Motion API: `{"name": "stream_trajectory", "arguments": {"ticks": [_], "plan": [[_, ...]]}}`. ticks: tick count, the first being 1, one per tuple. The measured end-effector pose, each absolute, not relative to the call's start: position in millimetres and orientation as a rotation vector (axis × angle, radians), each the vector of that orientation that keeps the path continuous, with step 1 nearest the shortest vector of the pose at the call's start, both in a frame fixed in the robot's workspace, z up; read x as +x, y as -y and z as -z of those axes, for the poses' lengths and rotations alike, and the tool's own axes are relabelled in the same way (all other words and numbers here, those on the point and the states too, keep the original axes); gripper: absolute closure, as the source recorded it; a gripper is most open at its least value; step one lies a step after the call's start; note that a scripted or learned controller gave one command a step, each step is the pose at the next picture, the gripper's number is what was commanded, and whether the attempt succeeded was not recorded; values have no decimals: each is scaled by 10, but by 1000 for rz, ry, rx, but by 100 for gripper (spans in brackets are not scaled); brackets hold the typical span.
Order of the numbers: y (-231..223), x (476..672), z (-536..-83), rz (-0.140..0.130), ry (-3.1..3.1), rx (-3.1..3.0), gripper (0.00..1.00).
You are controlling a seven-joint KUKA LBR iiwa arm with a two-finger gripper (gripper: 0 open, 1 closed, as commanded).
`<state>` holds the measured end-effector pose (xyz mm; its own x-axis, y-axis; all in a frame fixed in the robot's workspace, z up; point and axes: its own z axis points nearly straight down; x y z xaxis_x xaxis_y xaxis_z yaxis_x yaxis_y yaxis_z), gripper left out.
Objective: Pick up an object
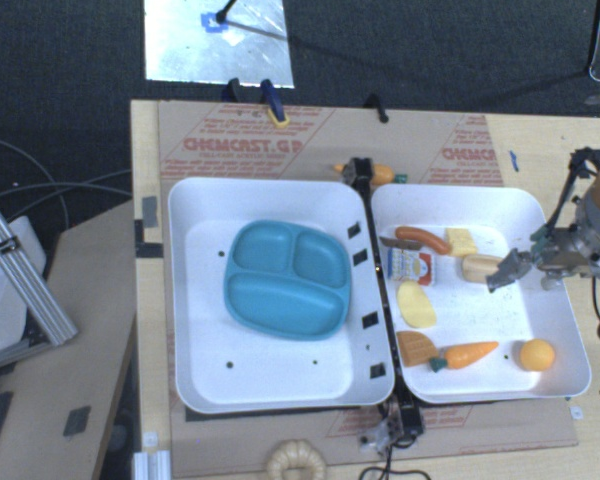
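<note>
Toy food pieces, smooth and plastic-looking, lie scattered in the right bin (555, 230), a shallow white tray with rounded corners. Along its upper part sit a red sausage (421, 238), long and glossy, a pale yellow cheese block (462, 240) and a tan bread-like piece (479, 267) with a rounded end. Below the sausage is a small printed packet (411, 265), flat and rectangular, then a pale yellow oval slice (416, 305). Near the lower edge lie a brown wedge (416, 347), an orange carrot (467, 354) tapering to the right with a green stub at its left end, and a round orange ball (536, 355).

The gripper (507, 270) reaches in from the right edge of the frame, grey metal with a dark fingertip pointing down and left. It sits just right of the bread-like piece, about touching it; whether the fingers are spread or closed cannot be told, and nothing is seen held between them. The carrot and ball lie lower in the frame, apart from it.

The middle and right of this bin's floor are bare white. The left bin (195, 298) holds a blue divided plate (287, 278), matte, with three compartments, and has bare floor around it. Both bins rest on a brown printed cardboard sheet (230, 143) over the bench, meeting at a dark central divider (377, 278).
</note>
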<state>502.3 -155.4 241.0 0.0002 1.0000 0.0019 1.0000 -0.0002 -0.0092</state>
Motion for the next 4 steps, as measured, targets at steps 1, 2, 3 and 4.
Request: {"name": "stream_trajectory", "arguments": {"ticks": [1,2,3,4], "plan": [[1552,5047,-2461,1,2226,-2219,0],[1621,4969,-1928,-3,2220,-2218,0],[1615,4941,-1298,-3,2220,-2217,0],[1612,4945,-826,0,2222,-2220,0]]}}
